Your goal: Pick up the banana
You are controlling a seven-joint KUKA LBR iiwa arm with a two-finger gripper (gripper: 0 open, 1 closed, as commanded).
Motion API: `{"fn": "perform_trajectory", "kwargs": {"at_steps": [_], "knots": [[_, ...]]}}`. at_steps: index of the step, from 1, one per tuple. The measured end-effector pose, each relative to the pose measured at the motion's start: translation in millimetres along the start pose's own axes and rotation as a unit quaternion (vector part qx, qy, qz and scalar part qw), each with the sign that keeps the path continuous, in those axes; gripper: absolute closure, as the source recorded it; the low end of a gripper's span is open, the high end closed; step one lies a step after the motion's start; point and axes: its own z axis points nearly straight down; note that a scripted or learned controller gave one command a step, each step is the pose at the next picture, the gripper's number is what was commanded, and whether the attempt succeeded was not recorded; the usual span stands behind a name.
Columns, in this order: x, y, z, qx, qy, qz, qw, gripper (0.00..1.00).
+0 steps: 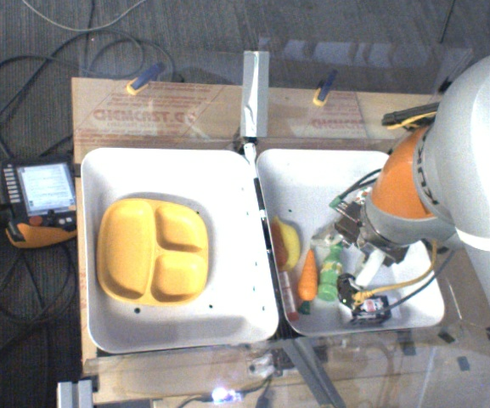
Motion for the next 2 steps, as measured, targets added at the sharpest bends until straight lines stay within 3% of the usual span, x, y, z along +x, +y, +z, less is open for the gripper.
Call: {"fn": "perform_trajectory", "kwargs": {"at_steps": [1, 2], "knots": [[-0.4, -1.5, -7.7, 0.003, -0.001, 0.000, 1.0000, 1.00], [-0.4, -1.5, -7.7, 0.003, -0.001, 0.000, 1.0000, 0.00]]}}
